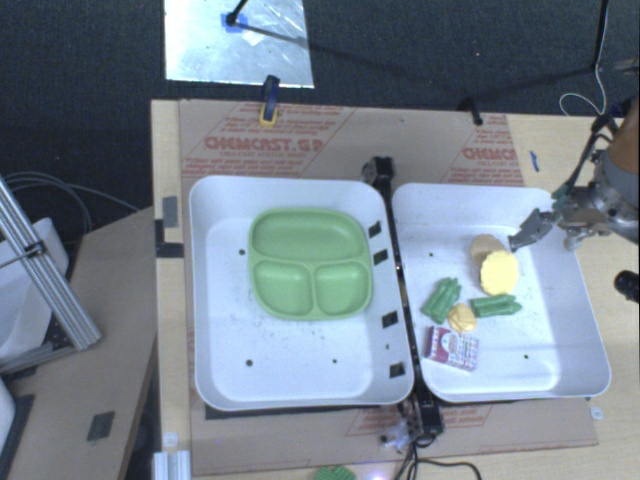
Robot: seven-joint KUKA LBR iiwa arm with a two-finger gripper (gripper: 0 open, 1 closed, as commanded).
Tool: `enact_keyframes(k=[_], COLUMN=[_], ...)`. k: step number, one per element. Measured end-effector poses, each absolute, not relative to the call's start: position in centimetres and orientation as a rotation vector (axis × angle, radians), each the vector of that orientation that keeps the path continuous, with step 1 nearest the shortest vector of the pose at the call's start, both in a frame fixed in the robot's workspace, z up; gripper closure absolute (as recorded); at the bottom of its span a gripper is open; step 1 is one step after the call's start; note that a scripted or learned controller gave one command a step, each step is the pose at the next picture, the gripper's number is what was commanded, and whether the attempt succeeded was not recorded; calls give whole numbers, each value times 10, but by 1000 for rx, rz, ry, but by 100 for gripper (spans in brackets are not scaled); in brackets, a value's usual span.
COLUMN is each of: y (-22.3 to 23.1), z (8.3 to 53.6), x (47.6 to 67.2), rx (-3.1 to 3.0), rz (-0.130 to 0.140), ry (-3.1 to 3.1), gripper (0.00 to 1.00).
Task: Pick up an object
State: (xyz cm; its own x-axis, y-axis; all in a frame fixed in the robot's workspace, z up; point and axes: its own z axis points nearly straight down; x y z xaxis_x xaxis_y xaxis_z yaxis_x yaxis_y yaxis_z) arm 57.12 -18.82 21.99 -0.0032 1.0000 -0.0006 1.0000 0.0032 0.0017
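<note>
In the right bin (560,368) lie a pale yellow round object (499,272) with a tan piece (485,247) just behind it, two green pieces (441,298) (496,307), a small yellow lump (462,318) and a red and white packet (453,347). My gripper (535,230) hangs over the right bin's far right part, just right of and above the yellow round object. One dark finger (526,232) points down-left toward it. Nothing shows between the fingers.
The left bin (215,298) holds a green three-compartment plate (308,264). A black divider with clips (390,288) runs between the bins. The arm's wrist (605,203) enters from the right edge. Cardboard (300,138) lies under the bins.
</note>
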Motion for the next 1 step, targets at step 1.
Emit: enact_keyframes(k=[1], y=[-206], z=[77], x=[595], rx=[2220], rz=[-2], ry=[2224], gripper=[0])
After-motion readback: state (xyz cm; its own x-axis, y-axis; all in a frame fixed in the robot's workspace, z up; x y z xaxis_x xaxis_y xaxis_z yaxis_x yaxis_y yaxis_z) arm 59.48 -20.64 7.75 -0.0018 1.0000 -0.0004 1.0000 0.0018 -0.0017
